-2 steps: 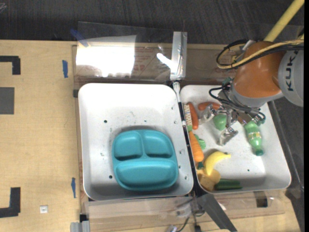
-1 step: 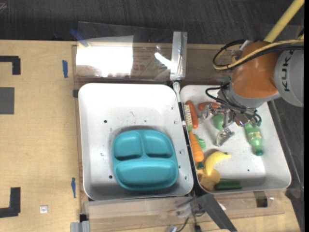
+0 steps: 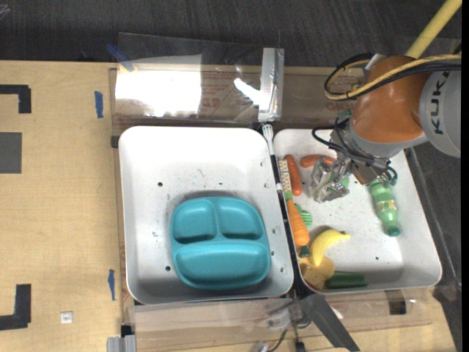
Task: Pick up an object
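Observation:
My gripper (image 3: pixel 327 185) hangs low in the back-left part of the right bin (image 3: pixel 421 259), under the orange wrist band. A red sausage (image 3: pixel 314 160) lies just behind it. An orange carrot (image 3: pixel 293 174) lies to its left along the bin wall. A second carrot with a green top (image 3: pixel 298 226) is in front of it, and a yellow banana (image 3: pixel 327 242) lies beyond that. A green bottle (image 3: pixel 384 205) lies to the gripper's right. The view shows no object held in the gripper.
A dark green cucumber (image 3: pixel 344 280) and a yellow piece (image 3: pixel 316 273) rest at the right bin's front wall. The left bin (image 3: pixel 146 167) holds a teal divided plate (image 3: pixel 218 242). Yellow and black cables loop above the wrist.

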You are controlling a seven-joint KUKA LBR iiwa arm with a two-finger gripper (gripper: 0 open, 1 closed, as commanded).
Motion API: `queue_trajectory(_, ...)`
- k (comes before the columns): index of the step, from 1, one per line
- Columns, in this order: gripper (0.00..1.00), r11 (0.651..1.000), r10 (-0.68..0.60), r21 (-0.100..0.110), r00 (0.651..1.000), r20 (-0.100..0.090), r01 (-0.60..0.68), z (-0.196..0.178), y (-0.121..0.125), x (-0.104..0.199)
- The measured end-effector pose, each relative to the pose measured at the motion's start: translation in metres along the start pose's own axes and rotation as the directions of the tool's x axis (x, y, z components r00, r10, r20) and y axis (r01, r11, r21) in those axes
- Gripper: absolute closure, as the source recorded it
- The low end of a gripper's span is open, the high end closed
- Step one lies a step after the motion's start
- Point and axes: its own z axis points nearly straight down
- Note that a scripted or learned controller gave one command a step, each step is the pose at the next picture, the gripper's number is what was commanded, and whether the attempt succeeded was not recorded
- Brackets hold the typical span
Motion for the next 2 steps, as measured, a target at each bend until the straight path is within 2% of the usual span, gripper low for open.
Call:
queue_trajectory(1, 1.00, 0.999, 0.034, -0.005, 0.999, -0.004, -0.034, -0.113, 0.017, -0.036)
queue_trajectory(2, 1.00, 0.998, 0.068, -0.007, 0.998, -0.008, -0.068, -0.178, 0.019, -0.069)
